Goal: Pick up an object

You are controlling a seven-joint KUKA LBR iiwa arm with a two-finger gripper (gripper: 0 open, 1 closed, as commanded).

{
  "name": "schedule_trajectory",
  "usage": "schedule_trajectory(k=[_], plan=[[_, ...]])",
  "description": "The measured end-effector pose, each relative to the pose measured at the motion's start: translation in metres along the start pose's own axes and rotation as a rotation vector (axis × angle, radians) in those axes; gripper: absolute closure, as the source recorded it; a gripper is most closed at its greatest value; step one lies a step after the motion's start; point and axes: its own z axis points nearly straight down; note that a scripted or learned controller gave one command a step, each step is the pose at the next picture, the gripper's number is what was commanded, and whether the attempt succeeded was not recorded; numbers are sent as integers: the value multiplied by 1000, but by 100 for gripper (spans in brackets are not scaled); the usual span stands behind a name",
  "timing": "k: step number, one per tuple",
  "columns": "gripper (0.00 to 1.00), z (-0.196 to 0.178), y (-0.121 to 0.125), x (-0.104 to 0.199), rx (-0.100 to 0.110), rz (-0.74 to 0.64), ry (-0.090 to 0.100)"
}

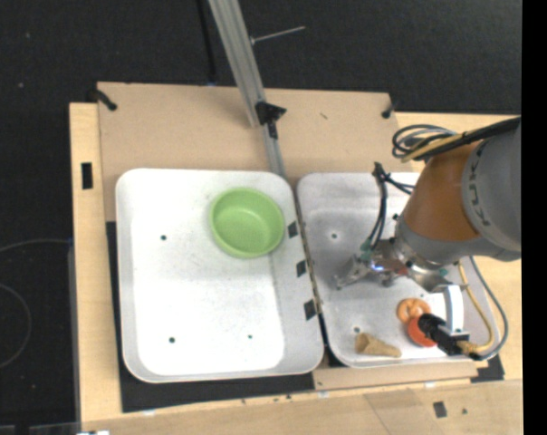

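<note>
My gripper [353,275] hangs low over the middle of the right bin [332,211], pointing left toward the divider between the bins. Nothing shows between its tips. A tan cone-shaped piece [377,344] lies near the right bin's front edge, below the gripper. To its right sits a small orange object [409,312], with a red-orange piece [421,336] just in front of it, partly under the wrist. A green bowl [247,223] stands upright in the upper right part of the left bin [165,288].
The grey and orange arm [455,198] covers the right side of the right bin. A slanted metal rail [242,62] runs from the top of the view down to the gap between the bins. The bins rest on a wooden bench [192,125].
</note>
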Motion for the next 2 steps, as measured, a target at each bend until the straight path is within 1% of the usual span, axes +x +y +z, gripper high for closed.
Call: schedule_trajectory(k=[1, 2], plan=[[100, -11, 1, -1, -5, 5, 0], [100, -75, 4, 0, -8, -5, -2]])
